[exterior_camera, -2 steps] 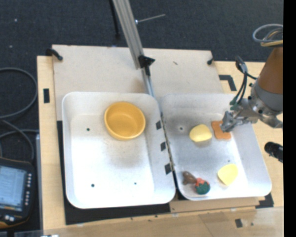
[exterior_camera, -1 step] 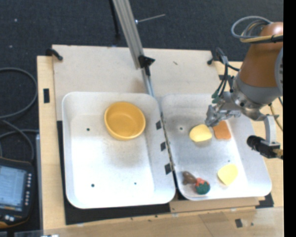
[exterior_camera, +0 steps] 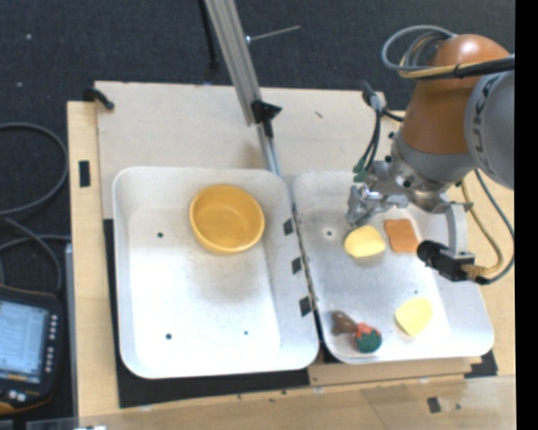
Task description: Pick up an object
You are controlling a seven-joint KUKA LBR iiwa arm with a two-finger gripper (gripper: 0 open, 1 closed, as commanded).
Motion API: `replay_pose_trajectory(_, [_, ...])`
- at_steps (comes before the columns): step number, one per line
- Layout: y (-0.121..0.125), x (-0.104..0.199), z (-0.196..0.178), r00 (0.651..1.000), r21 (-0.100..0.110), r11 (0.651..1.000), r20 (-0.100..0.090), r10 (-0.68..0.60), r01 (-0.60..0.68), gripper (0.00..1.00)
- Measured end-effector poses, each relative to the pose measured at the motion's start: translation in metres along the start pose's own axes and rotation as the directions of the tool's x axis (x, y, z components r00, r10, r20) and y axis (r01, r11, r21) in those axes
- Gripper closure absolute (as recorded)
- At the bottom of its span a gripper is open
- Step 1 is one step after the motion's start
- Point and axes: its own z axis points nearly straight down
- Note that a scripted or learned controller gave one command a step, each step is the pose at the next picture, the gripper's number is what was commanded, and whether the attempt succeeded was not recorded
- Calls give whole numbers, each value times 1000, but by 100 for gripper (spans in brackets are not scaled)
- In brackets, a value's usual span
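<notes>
The small brown and green-red clutter [exterior_camera: 357, 331] in the right bin [exterior_camera: 457, 330] is too small to identify.

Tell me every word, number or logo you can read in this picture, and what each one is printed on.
"KU": dark letters running down the grey arm at the right edge, cut off by the frame, so the rest cannot be read.
Handheld screen at lower left: it shows lines of content, too small and blurred to read.
Bins, yellow bowl and the small objects: no readable text.

It was a robotics lab: a teach pendant [exterior_camera: 13, 334], loose cables [exterior_camera: 18, 182] and an aluminium camera mast [exterior_camera: 233, 47] surrounded the desk [exterior_camera: 170, 119].
</notes>
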Motion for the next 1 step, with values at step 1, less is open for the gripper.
replay_pose_trajectory(1, [19,50,-1,1000,0,1000,-1,-1,1,100])
